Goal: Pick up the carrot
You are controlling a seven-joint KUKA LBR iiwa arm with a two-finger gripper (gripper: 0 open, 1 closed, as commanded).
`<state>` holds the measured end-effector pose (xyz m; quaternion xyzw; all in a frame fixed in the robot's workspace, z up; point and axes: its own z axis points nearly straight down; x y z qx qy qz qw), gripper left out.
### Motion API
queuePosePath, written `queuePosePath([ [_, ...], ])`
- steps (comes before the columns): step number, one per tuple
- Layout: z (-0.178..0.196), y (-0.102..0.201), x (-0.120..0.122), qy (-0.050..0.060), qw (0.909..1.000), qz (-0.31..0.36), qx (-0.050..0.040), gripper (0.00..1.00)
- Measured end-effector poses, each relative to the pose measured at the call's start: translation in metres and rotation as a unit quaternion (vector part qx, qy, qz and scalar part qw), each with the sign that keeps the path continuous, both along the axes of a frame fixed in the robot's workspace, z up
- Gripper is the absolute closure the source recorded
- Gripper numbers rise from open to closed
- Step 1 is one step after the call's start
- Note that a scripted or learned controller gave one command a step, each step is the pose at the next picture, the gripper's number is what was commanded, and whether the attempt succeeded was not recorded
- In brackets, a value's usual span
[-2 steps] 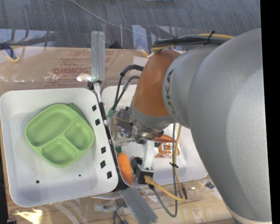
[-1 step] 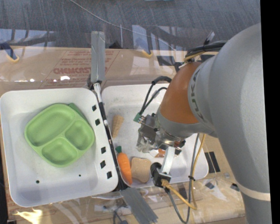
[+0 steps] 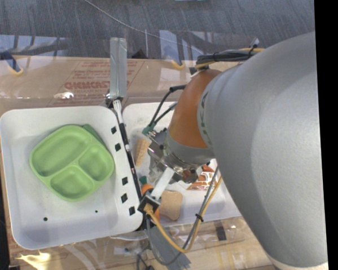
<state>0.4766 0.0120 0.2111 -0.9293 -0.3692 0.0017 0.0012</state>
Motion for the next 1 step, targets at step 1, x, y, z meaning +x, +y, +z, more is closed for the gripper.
queuePosePath([
  [1,-0.0211,-0.0156,-0.0012,0.002,0.9634,-0.268,-0.0009,1.0],
])
